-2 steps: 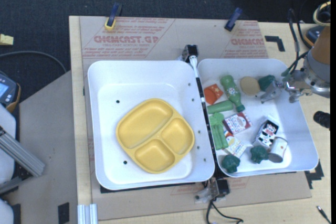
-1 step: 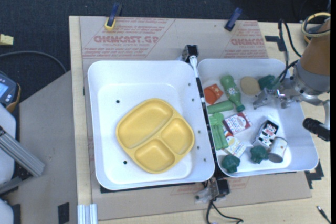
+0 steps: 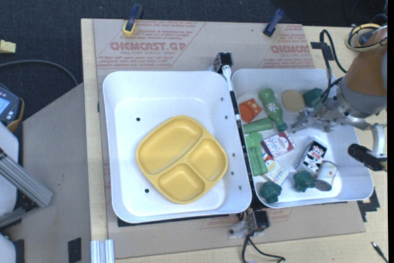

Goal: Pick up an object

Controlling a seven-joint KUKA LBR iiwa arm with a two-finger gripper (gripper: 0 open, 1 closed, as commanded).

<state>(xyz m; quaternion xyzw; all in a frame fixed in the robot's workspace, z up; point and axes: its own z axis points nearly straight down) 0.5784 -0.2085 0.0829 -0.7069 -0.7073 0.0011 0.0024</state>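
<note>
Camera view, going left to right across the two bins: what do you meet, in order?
Left bin → yellow divided plate → orange packet → green bottle → tan round piece → black-and-white carton → gripper, at the right bin's far side.

The left bin (image 3: pixel 117 132) is largely taken up by a yellow divided plate (image 3: pixel 181 159), with bare floor left along its far edge. The right bin (image 3: pixel 363 185) is crowded through its middle; open floor is found at its far right corner, where the arm (image 3: pixel 363 80) is stationed.
</note>
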